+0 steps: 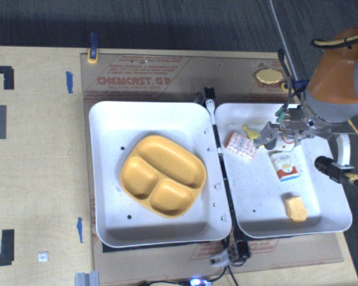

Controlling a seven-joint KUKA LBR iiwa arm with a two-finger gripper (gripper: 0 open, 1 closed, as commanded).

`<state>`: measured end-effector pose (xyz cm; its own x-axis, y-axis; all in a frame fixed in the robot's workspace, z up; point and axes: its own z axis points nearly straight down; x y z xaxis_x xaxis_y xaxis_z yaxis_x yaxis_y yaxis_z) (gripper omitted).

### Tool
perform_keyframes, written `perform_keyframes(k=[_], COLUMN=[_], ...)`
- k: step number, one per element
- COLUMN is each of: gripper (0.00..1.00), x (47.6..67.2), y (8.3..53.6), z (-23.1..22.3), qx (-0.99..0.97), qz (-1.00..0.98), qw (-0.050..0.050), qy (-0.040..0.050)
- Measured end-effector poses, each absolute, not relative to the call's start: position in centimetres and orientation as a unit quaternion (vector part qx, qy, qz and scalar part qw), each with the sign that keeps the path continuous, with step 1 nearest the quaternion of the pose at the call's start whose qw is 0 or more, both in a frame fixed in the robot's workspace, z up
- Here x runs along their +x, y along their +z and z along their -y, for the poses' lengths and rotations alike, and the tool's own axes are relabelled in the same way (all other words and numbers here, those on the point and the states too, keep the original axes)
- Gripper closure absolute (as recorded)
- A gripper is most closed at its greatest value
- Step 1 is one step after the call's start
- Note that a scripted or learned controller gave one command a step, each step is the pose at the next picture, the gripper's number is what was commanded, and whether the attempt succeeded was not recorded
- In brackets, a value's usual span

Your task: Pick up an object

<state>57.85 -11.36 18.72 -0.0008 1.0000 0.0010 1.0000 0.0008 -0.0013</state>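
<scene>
Carton [284,165] label unreadable; board [134,76] print reads "CHEMCAST".

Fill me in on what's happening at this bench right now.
A grey and orange robot arm reaches in from the right over the right bin. Its gripper hangs low near a small yellow piece and a red and white packet. A second packet and a yellow block lie nearer the front. The left bin holds a big yellow divided tray. Nothing looks picked up yet.
</scene>
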Motion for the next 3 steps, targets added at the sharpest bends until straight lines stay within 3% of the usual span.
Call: perform_keyframes(k=[1, 2, 3], gripper=[0.0, 1.0, 1.0], x=[55.2, 55.4, 60.3], y=[8.9, 10.1, 18.5], z=[13.8, 13.8, 7.2], qx=[-0.707, -0.707, -0.707], qz=[0.707, 0.707, 0.708], qw=[-0.005, -0.008, -0.001], qy=[-0.0028, -0.0043, -0.0007])
